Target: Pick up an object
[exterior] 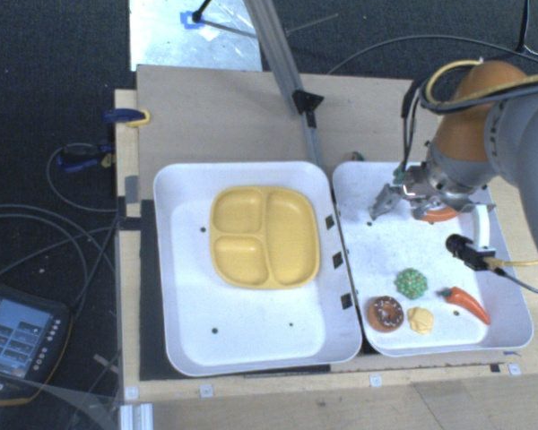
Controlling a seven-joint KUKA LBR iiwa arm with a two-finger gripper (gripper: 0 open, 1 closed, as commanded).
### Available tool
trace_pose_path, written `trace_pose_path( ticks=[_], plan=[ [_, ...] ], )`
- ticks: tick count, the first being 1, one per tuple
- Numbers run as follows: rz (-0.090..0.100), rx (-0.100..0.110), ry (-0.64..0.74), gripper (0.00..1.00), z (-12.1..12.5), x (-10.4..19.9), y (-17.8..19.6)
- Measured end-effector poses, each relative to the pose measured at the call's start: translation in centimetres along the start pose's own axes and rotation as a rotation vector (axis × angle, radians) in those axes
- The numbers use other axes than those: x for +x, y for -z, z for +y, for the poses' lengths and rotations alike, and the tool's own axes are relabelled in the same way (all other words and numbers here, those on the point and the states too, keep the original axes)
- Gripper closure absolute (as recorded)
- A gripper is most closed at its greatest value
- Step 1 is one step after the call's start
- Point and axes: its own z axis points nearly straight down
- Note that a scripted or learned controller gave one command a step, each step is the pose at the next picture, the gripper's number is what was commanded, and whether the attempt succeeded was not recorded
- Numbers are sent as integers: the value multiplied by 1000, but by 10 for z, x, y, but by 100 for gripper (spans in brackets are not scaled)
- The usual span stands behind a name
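Your gripper point(403, 197) hangs at the right bin's point(520, 330) far end; I cannot tell its state. The toy carrot point(467, 302), doughnut point(386, 313) and broccoli point(412, 283) lie near: light, rigid, likely slippery. Take the carrot across its thick middle.

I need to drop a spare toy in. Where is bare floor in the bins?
Left bin: the strip below the yellow plate. Right bin: the middle, between the pincer and the green ball. Crowded by the donut and carrot.
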Motion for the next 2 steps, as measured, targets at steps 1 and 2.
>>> trace_pose_path(
  ticks=[1,2],
  plan=[
    [-1,-2,-2,0,0,0,-24],
    [0,-7,-1,100,2,0,-11]
  ],
)
